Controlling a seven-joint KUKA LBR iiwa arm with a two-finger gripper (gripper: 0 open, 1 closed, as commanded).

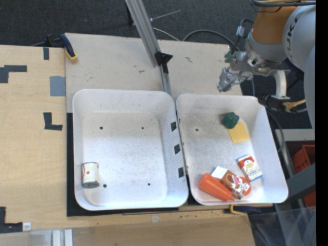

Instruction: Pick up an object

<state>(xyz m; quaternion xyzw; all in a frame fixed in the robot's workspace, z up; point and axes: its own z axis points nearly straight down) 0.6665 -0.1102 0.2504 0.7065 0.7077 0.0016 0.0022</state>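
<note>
nearest me in the right bin (266, 132), an orange bottle (215, 187) lies along the near wall, touching a brown packet (235, 183), with a small white box (219, 172) just behind them and a red-and-white carton (249, 167) to their right. in the left bin (123, 99), a small can (90, 175) sits in the near left corner. farther back on the right, a yellow sponge (239, 132) lies flat with a green lump (229, 119) touching its far edge. my gripper (225, 82) hangs above the right bin's far rim, carrying nothing; whether it is spread or pressed together i cannot tell.
</note>
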